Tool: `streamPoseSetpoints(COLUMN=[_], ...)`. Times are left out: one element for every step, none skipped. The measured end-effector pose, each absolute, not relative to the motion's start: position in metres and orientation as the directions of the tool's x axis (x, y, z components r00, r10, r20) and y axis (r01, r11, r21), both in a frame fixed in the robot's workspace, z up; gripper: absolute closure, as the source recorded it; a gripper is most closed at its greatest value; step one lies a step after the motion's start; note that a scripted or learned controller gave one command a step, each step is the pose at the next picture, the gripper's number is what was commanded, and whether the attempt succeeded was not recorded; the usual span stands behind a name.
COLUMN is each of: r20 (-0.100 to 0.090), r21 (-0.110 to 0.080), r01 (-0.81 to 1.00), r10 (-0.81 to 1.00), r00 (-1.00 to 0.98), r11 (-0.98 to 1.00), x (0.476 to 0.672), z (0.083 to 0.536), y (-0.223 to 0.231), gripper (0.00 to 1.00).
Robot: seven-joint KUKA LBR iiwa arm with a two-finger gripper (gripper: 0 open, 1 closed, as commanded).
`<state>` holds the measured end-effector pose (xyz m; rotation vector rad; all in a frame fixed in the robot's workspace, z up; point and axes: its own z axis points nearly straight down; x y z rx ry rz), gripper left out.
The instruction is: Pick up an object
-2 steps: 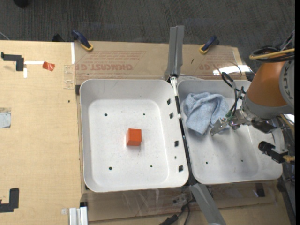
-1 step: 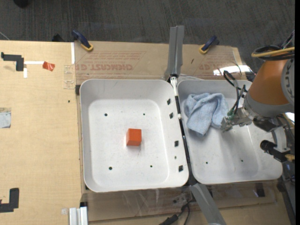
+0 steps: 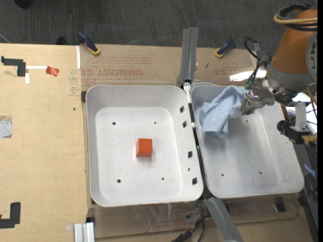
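Observation:
A light blue cloth [image 3: 220, 112] hangs bunched over the upper left of the right bin [image 3: 262, 185], its left edge near the divider between the bins. My gripper [image 3: 247, 106] reaches in from the right and is shut on the cloth's right end, which is drawn up to the fingers. An orange-red cube [image 3: 144, 147] sits alone near the middle of the left bin [image 3: 101, 175], far from the gripper.
A grey metal post [image 3: 188, 54] rises behind the gap between the bins. Clamps [image 3: 89, 43] hold the cardboard backing at the rear. A wooden bench top [image 3: 40, 150] lies to the left of the bins. Cables hang near the arm's wrist [image 3: 292, 59].

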<state>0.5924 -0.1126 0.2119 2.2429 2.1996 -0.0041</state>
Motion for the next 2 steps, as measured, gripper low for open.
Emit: streamPoseSetpoints(r20=[-0.002, -0.003], r21=[-0.002, 0.000], r01=[1.000, 0.997], r10=[1.000, 0.997], r00=[0.020, -0.079], r11=[-0.020, 0.079], x=[0.592, 0.615], z=[0.212, 0.221], y=[-0.113, -0.094], gripper=[0.00, 0.00])
